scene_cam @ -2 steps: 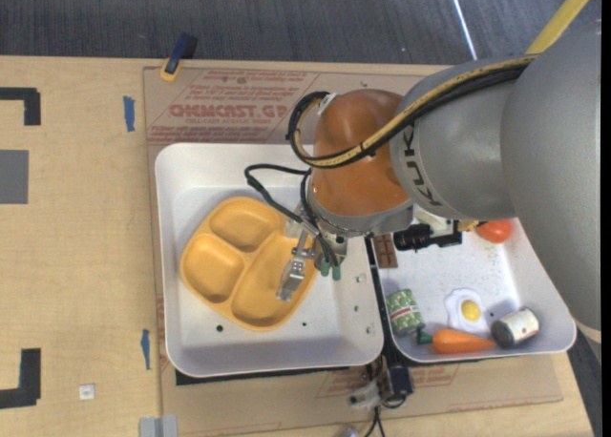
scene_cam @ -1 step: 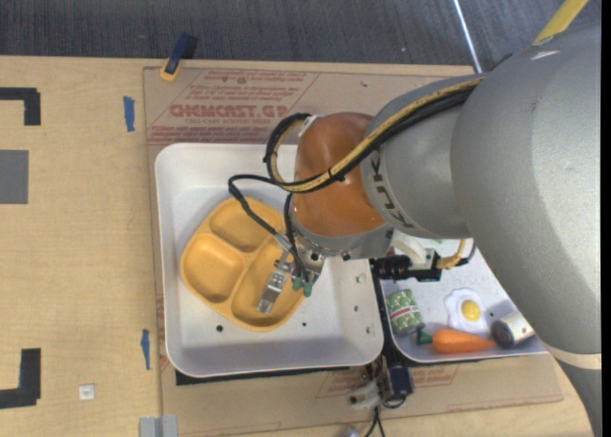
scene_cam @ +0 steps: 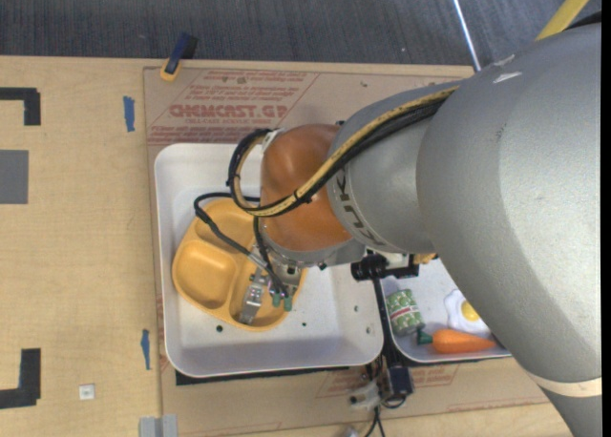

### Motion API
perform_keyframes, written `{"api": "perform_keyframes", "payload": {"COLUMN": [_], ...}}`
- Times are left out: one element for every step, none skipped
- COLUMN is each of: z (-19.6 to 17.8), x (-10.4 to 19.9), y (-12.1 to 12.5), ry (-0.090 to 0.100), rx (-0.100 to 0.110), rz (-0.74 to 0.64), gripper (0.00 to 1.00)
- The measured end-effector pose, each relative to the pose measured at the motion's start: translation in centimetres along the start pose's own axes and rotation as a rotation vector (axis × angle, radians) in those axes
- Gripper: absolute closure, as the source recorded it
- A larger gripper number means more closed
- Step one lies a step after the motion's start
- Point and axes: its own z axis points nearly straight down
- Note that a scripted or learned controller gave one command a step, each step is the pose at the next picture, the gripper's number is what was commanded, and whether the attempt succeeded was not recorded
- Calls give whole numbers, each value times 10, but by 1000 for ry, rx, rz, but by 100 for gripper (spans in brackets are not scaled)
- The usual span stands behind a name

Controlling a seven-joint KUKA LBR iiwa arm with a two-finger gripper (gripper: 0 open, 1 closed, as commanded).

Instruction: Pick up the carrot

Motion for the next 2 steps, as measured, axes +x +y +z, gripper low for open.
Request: {"api": "perform_keyframes", "payload": {"z": [0,0], "x": [6,13], "y": [1,2], "ry": [0,-1], "rx": [6,9], "rz": [-195,-295], "gripper": [0,0]}}
